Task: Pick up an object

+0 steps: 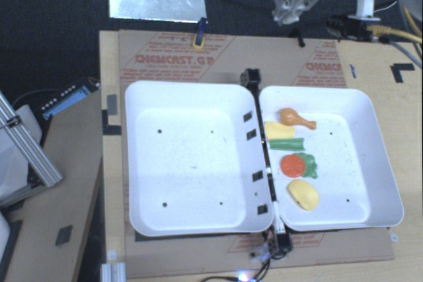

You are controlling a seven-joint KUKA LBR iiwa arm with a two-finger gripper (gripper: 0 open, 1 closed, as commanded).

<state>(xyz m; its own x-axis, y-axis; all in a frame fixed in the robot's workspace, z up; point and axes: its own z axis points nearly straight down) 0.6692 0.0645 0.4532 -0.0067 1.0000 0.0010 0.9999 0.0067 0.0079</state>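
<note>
A cardboard-covered bench carries two white bins. The right bin holds toy foods along its left edge. Gripper hangs above the bench's far edge.

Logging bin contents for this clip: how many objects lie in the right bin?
5, all along its left side: orange drumstick at top, yellow piece, green piece, red tomato on a green leaf, yellow lemon at bottom.
</note>
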